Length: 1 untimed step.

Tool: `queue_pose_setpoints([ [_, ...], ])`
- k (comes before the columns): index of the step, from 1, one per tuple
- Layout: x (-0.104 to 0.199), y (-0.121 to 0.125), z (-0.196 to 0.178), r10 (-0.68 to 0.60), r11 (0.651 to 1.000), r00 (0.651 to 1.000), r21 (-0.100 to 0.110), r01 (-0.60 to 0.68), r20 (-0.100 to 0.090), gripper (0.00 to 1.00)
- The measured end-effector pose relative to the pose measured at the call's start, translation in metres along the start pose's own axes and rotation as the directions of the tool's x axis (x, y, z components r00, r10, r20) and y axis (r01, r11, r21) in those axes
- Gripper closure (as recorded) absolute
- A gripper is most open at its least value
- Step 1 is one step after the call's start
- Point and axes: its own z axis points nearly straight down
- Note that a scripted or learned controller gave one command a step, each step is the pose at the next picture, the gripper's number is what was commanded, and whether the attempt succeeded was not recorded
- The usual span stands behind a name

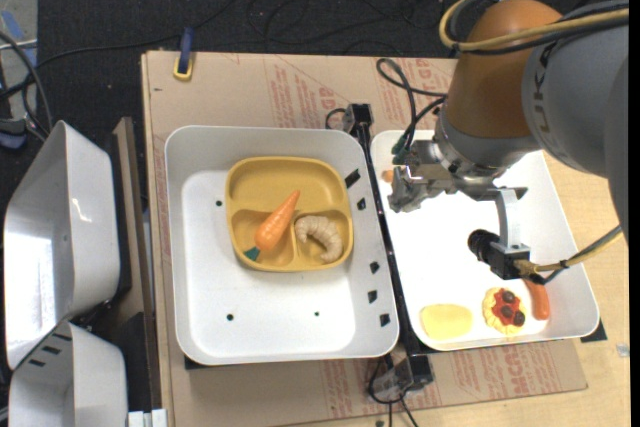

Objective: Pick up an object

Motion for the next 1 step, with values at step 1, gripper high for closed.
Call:
queue_pose_setpoints([
  [1, 0.0495, 0.0259, -0.0065, -0.001, 1.0, 1.0, -0.003, 0.001, -0.001, 1.0],
])
